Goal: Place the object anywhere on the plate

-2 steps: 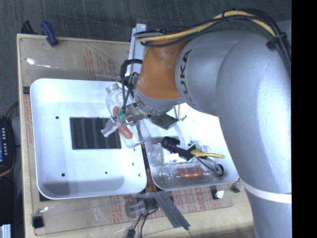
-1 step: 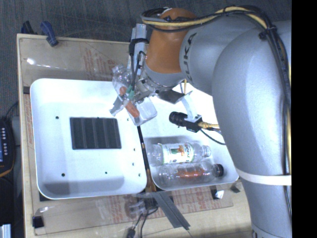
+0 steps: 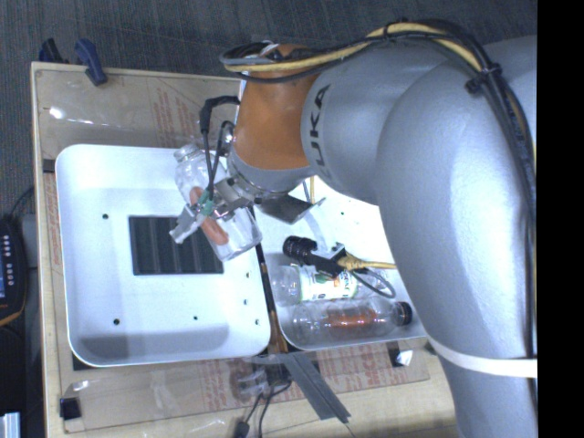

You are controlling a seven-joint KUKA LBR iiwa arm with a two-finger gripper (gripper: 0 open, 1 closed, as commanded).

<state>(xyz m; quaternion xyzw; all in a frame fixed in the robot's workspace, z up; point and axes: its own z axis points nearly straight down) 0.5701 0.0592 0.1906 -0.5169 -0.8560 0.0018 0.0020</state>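
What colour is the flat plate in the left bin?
Dark grey with ridged stripes, the plate, seen in the camera view.

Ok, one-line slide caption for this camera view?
KUKA arm carries a clear plastic bottle over the left bin, beside its dark ridged plate; more bottles lie in the right bin.

Clear bottle [image 3: 219,203] at end effector [image 3: 205,210]

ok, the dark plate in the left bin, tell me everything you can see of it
The plate is a dark, flat rectangle with fine ridges running along it, lying flat on the floor of the left bin, about mid-bin. Its right end sits under a clear plastic bottle at the gripper. Whether they touch can't be told.
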